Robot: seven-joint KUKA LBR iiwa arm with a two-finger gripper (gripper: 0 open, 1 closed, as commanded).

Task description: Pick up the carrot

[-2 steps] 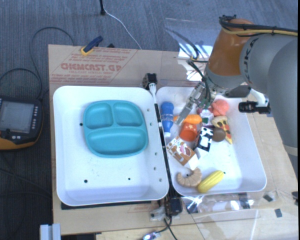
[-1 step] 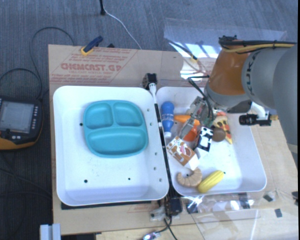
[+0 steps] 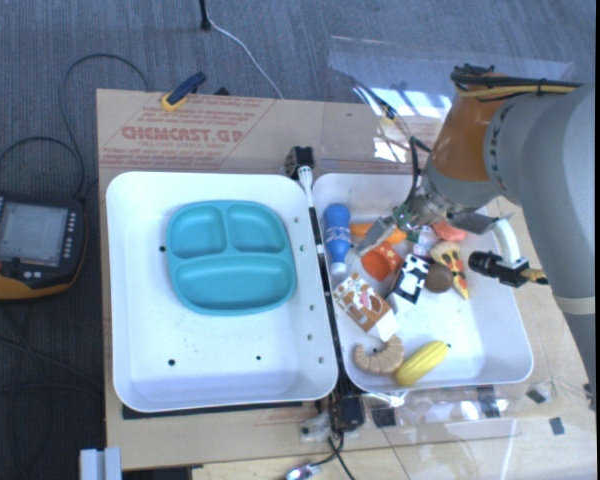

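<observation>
We're looking down on a brown bench [image 3: 180, 133] on grey carpet, two white bins side by side on it. The arm [image 3: 540, 168] comes in over the right bin [image 3: 520, 358], and its gripper [image 3: 417, 218] sits low in the clutter near that bin's far edge. The wrist hides the tip, so we cannot tell how wide it is open or whether it has anything.

Just to the gripper's near side lies a black-and-white tagged block [image 3: 412, 276], and beside that an orange cup [image 3: 381, 261]. Towards the bin's left wall we take the slim orange piece for the carrot [image 3: 366, 231], next to the blue bottle [image 3: 336, 230]. It's small, so we're not certain.

Its long axis seems to run across the bin, from the bottle towards the gripper. Which end is the tip we can't say.

We'd judge it a light, stiff, smooth plastic toy that could roll or squirt out of a pinch. So grip it at mid-length, across the narrow width.

Further out, a croissant [image 3: 378, 356] and a banana [image 3: 421, 361] lie by the near edge. A blue plate [image 3: 230, 256] sits in the left bin [image 3: 140, 368].
</observation>
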